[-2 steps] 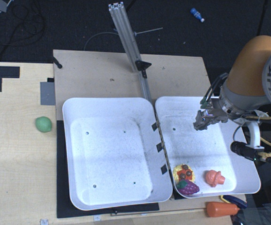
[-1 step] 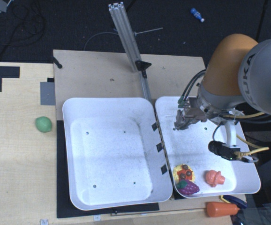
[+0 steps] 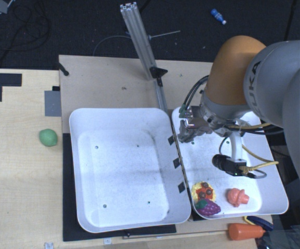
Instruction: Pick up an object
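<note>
Toys, the candidates for picking, lay at the near end of the right bin (image 3: 274, 204). One was a pink piece (image 3: 237, 196) with a bumpy outline. Just to its left sat a yellow piece (image 3: 203, 190) with red and dark spots, and a purple piece (image 3: 209, 208) touched the yellow one's near side. All three rested on the bin floor, apart from the arm.

A grey arm with a large orange band (image 3: 233, 71) reached in from the right and hung over the far half of that same bin. Its gripper (image 3: 185, 134) was low, close to the divider where the two bins met, well apart from the toys. Whether the fingers were spread or closed could not be told from this angle, and nothing was seen between them. A black fitting with cables (image 3: 230, 164) hung beneath the wrist, between the gripper and the pink piece.

The left bin (image 3: 80, 121) was white and shallow, with a speckled floor. Outside the bins, a green ball (image 3: 48, 137) sat on the wooden bench (image 3: 15, 180) to the left. An orange object (image 3: 245, 231) lay just in front of the right bin's near edge. A metal rail (image 3: 139, 38) slanted down from the far side toward the bins. A small blue item (image 3: 218, 16) lay on the dark floor beyond the bench.
</note>
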